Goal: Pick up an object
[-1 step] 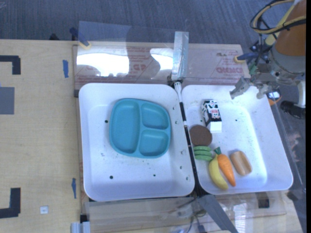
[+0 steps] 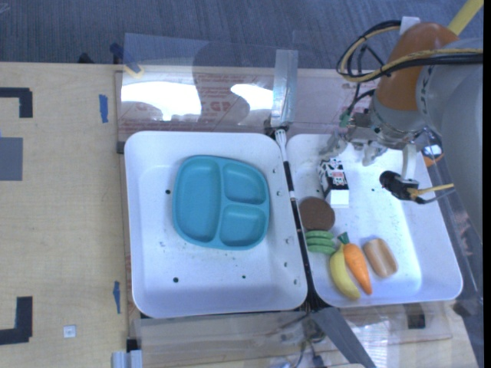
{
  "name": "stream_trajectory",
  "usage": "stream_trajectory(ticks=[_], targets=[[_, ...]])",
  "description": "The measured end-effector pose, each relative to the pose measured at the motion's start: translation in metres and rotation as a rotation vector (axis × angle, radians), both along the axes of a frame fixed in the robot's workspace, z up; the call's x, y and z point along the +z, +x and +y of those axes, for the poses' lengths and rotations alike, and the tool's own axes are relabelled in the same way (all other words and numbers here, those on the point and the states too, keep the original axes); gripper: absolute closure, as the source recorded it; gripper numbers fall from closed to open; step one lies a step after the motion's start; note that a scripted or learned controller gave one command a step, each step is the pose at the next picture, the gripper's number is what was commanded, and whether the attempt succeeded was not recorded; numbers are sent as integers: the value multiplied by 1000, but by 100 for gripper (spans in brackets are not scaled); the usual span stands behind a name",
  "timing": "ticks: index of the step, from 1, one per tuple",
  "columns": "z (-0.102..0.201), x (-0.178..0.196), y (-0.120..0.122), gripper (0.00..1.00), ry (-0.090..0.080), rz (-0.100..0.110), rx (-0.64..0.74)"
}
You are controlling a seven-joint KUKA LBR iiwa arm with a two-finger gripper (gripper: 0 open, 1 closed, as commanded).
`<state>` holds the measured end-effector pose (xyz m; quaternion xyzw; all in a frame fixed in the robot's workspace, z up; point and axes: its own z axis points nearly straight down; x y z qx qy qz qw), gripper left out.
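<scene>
A: Your two-finger gripper (image 2: 354,146) hangs over the far end of the right white bin (image 2: 437,278); can't tell how its grip stands.

B: Target?

A: Small black-and-white carton (image 2: 335,181) just below it, left side, long axis running near-to-far. Brown round cookie (image 2: 316,214) next beyond, then orange plastic carrot (image 2: 357,267).

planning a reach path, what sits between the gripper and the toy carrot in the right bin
In the camera view, the small black-and-white carton and the brown round piece lie between the gripper and the toy carrot, with bare bin floor beside them.
</scene>
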<state>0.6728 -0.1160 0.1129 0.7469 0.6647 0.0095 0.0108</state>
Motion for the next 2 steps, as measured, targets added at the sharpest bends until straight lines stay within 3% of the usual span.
stream_trajectory(ticks=[1, 2], targets=[[18, -3, -22, 0, -8, -20, 67], [68, 77, -9, 0, 2, 18, 104]])
